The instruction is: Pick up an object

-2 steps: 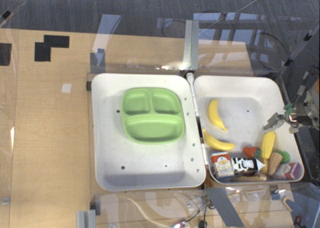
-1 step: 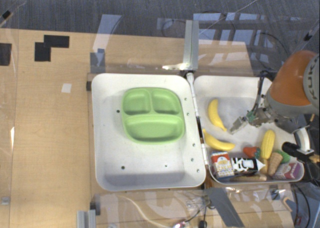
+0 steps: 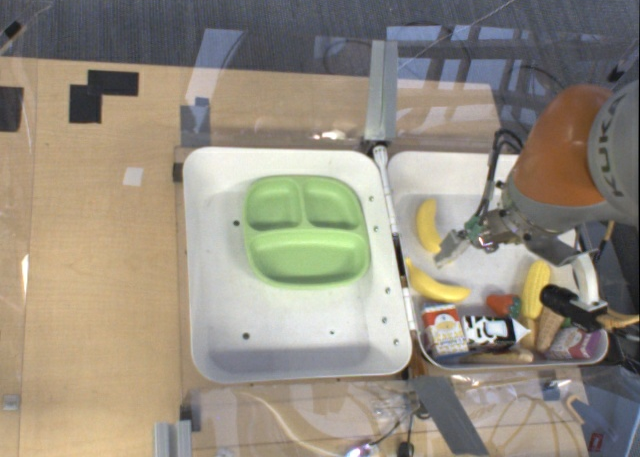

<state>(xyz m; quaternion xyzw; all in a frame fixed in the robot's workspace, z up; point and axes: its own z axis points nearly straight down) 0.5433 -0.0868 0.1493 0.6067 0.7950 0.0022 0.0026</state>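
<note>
Gripper [image 3: 452,248] fingers: spread cannot be judged. Right bin [image 3: 455,170]: banana [image 3: 428,224] just left of fingers, second banana [image 3: 438,286] below. Left bin [image 3: 215,275] holds green divided plate [image 3: 304,229].

Readable text: one partial brand mark, on the arm.
Dark letters "KU", cut off at the frame edge, on the grey arm [image 3: 615,135] segment above the orange band, over the table's far right part. Small printed carton [image 3: 444,331] and black-and-white pack [image 3: 492,329] in the right bin [image 3: 455,170], along its near edge, carry print too small and blurred to read. Black block marks [image 3: 102,93] on the table's far left are shapes, not letters.
</note>
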